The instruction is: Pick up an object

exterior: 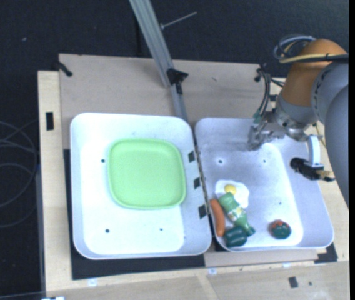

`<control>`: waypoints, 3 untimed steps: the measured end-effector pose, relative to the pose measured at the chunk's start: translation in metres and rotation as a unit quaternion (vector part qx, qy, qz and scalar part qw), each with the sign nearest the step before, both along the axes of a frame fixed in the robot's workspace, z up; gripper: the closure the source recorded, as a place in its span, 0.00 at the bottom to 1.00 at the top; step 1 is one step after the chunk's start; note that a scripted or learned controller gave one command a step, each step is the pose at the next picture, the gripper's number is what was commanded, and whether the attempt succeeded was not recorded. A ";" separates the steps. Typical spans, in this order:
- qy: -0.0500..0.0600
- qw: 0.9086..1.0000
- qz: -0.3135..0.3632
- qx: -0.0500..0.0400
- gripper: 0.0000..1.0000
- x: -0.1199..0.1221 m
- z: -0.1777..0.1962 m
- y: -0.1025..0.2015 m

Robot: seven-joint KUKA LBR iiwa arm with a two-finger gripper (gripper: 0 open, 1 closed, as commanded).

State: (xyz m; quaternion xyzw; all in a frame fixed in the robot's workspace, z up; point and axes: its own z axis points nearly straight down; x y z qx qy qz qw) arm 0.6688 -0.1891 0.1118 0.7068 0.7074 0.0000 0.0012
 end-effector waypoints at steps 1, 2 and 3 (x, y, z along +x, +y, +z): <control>-0.003 1.000 0.000 0.000 1.00 0.003 0.064 0.001; -0.002 1.000 0.000 0.000 1.00 -0.003 0.113 0.006; -0.001 1.000 0.000 0.001 1.00 -0.003 0.152 0.005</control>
